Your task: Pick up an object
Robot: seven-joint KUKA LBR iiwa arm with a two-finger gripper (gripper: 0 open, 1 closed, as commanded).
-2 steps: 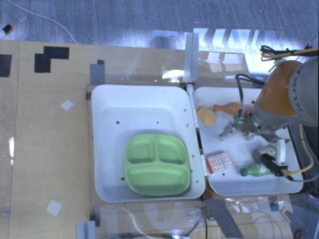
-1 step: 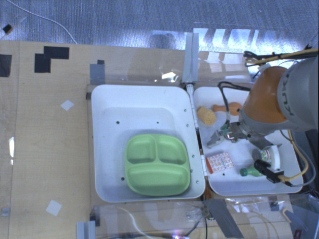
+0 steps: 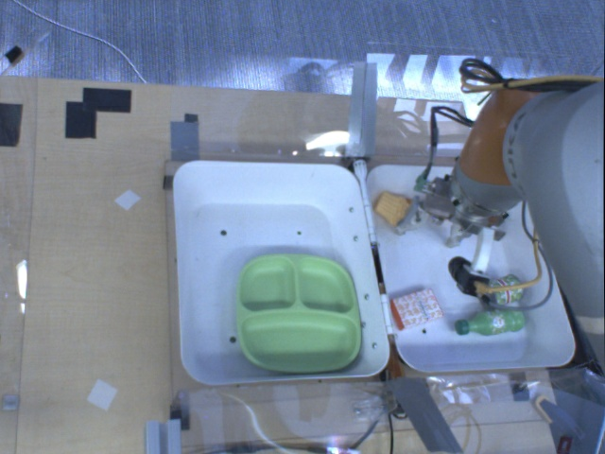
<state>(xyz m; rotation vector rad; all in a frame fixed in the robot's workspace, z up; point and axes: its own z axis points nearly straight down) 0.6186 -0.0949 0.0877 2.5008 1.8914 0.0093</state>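
Observation:
My gripper (image 3: 422,212) hangs low over the upper part of the right bin (image 3: 548,348), on the grey arm with the orange band. Right beside it on the left lies a tan block (image 3: 389,206), close to the bin's left wall; I cannot tell whether they touch. Nearer the front of this bin lie a small red-and-white patterned box (image 3: 417,307), a green bottle (image 3: 490,323) on its side, and a small green-and-yellow can (image 3: 508,291) just above the bottle.
The left bin (image 3: 203,216) holds a green divided plate (image 3: 298,312) in its front half. A ridge where the walls meet separates the two bins. The arm covers the right bin's upper right corner.

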